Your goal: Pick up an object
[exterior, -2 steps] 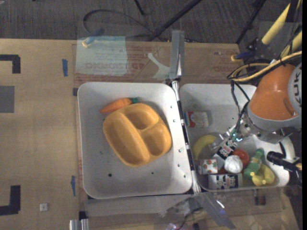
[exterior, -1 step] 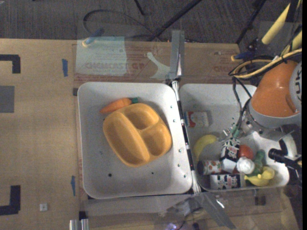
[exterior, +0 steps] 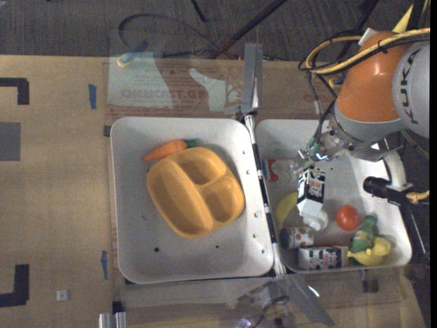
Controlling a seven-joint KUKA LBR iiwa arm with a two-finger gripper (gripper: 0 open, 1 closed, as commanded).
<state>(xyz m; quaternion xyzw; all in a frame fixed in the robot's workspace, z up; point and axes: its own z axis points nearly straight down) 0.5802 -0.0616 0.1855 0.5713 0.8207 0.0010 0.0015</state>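
"KUKA" reads on the grey arm [exterior: 410, 80] at 2 o'clock. The hand [exterior: 315, 157] hangs over the right bin [exterior: 403, 251]; I cannot tell its state. Just below it a black-and-white milk carton [exterior: 313, 191] stands tilted, its print too small to read. Around it lie a red ball [exterior: 347, 217], a can [exterior: 296, 237], a second carton [exterior: 322, 257] and a yellow toy [exterior: 372, 250]. The left bin [exterior: 130, 203], at 9 o'clock, holds a yellow divided tray [exterior: 195, 191] and a carrot [exterior: 164, 150].
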